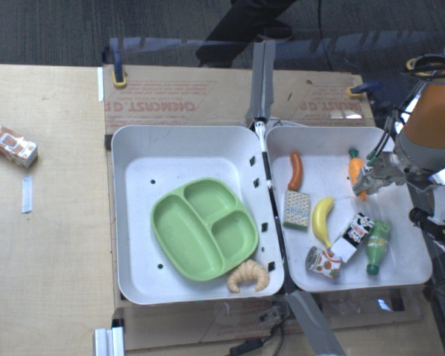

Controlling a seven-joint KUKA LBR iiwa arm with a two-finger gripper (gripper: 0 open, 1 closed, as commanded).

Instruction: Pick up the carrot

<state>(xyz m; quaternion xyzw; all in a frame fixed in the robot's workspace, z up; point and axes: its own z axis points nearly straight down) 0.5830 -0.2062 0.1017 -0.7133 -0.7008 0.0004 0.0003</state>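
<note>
- The small orange plastic carrot point(354, 170) lies near the right white bin's point(400, 277) far wall.
- My gripper point(368, 182) touches it; I cannot tell its opening.
- I fear an off-centre pinch squirting it away.

Orange carrot point(354, 170), green-topped, by right bin's far right wall

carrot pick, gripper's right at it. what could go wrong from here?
1. The gripper is at the lower end of the carrot, not its middle. An end grasp may let it pivot or slip out on lifting.
2. The carrot lies close to the right bin's far wall. A nudge could roll it against the wall, away from the fingers.
3. Whether the carrot sits between the fingers can't be told here, so the try may come up with nothing.
</note>
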